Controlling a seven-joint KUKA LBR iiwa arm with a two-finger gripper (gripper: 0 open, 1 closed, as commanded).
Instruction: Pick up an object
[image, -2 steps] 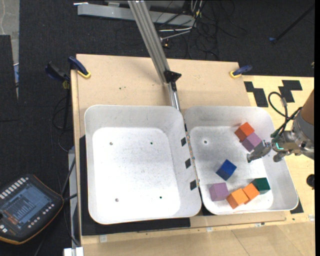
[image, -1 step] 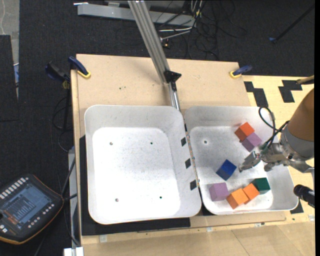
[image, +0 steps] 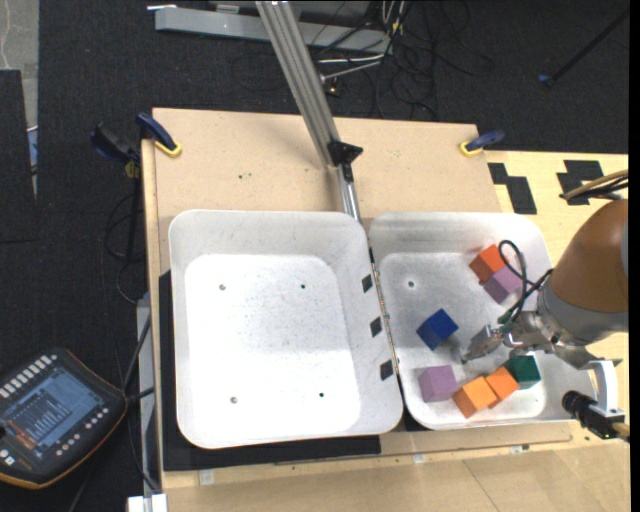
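Plywood bench (image: 260, 160), two white bins, cluttered right bin (image: 400, 240).
Near edge: orange block (image: 478, 394), purple cube (image: 436, 382), green block (image: 523, 371). Gripper (image: 486, 343) just above them, fingers seemingly pressed together on nothing, though hard to tell. Blue cube (image: 437, 328) just left of tips, apart: likely light, rigid, flat-sided; best pinched across opposite faces. Farther: orange-and-lilac pair (image: 495, 272).

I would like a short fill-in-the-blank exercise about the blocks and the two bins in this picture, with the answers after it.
1. All the blocks lie in the ___ bin.
2. The block nearest the left bin is ___ in colour.
3. The end effector is above the ___ bin.
4. The green block lies beside an ___ block.

Missing words: right; blue; right; orange
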